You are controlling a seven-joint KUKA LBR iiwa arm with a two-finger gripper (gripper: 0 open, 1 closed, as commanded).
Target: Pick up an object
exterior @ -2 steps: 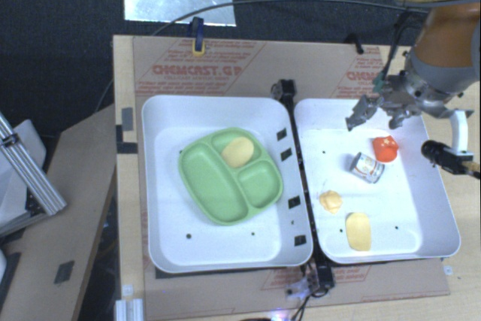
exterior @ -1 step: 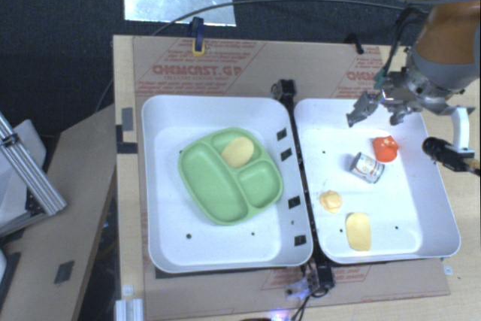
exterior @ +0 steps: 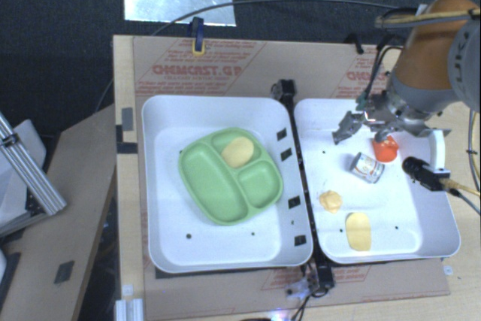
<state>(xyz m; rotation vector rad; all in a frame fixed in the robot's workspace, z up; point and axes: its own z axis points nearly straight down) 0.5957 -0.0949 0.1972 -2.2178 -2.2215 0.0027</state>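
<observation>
While gripper (exterior: 366, 125) hovers, can (exterior: 367, 167) lies beside orange object (exterior: 386, 151)

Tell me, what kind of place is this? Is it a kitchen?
Probably not a kitchen. It looks like a robot lab: a grey and orange robot arm reaches over two white bins, one with a green plate and small toy-like items, all on a workbench.

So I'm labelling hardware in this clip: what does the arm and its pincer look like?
The arm is grey with a broad orange band above the wrist. Thin dark cables run down its side to a grey metal pincer with dark fingers.
</observation>
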